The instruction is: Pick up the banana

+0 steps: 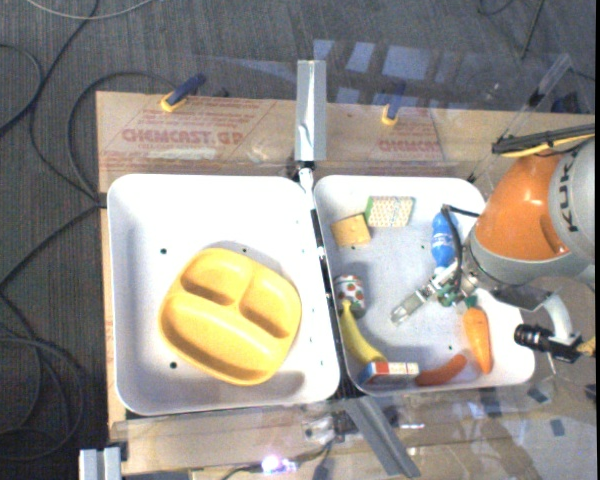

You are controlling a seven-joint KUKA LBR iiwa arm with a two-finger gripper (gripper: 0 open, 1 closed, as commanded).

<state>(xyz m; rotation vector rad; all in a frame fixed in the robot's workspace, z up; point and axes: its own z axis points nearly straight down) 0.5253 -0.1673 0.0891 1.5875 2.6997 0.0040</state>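
Nearest me, along the front wall of the right bin (pixel 325 268), I see a small red and white box (pixel 390 370) lying flat, with a red sausage-shaped item (pixel 442 371) just to its right. The banana (pixel 357 335) lies against that bin's left wall, curving from beside the box up toward a small rounded object with red and green spots (pixel 351 289), which sits at its upper end. On the right side of the same bin an orange carrot (pixel 477 336) stands lengthwise, its green top near the jaws.

In the left bin (pixel 130 268) I see a yellow divided tray (pixel 232 313), turned at an angle, resting on the floor of the bin.

The jaws (pixel 408 310) sit low over the middle of the right bin, well apart from the banana, pointing down-left. I cannot tell whether they are parted or closed; nothing shows between them. The arm (pixel 530 218), with its orange band, comes in from the right.

Further back in the right bin, a blue bottle (pixel 441 239) lies by the arm, then a tan block (pixel 351 230) and a pale dotted sponge-like pad (pixel 390 211) near the far wall. Beyond the bins I see the worktop (pixel 200 138), a cardboard-coloured sheet carrying two yellow and blue clamps.
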